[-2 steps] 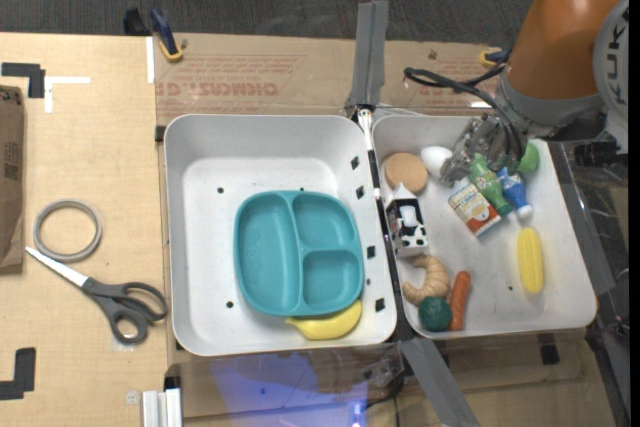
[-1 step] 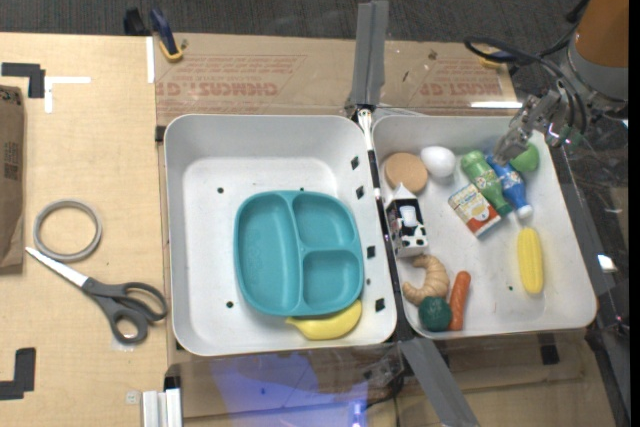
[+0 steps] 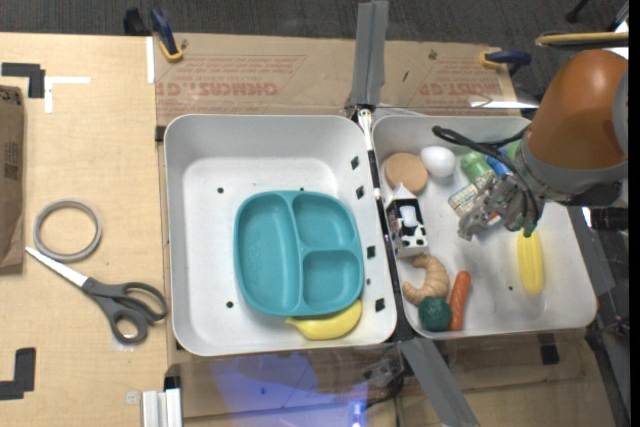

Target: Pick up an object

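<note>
Grey pincer (image 3: 487,215) is seen low in the right bin (image 3: 570,315), beside the corn (image 3: 530,261); its grip cannot be told.

You see a teal divided plate (image 3: 298,253) over a yellow banana (image 3: 330,323) in a white bin (image 3: 190,215). Beside the fingers lies yellow corn (image 3: 530,262); farther off, an orange carrot (image 3: 458,299), white egg (image 3: 437,160), black-and-white carton (image 3: 406,224).
</note>
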Robot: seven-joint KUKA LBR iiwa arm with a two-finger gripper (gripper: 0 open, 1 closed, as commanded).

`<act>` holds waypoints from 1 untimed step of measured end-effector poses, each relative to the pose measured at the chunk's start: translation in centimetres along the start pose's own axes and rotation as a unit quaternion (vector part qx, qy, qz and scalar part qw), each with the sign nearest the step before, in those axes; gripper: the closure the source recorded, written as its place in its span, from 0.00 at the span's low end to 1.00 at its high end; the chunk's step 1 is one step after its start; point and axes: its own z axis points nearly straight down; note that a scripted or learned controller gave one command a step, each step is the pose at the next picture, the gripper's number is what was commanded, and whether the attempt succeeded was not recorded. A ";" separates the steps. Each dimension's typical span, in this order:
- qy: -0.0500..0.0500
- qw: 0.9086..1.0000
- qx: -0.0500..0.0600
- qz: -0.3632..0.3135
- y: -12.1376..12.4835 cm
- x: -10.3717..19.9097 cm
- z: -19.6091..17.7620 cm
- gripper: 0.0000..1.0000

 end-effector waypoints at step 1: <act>-0.001 1.000 0.000 0.000 0.0 -0.1 -0.1 0.00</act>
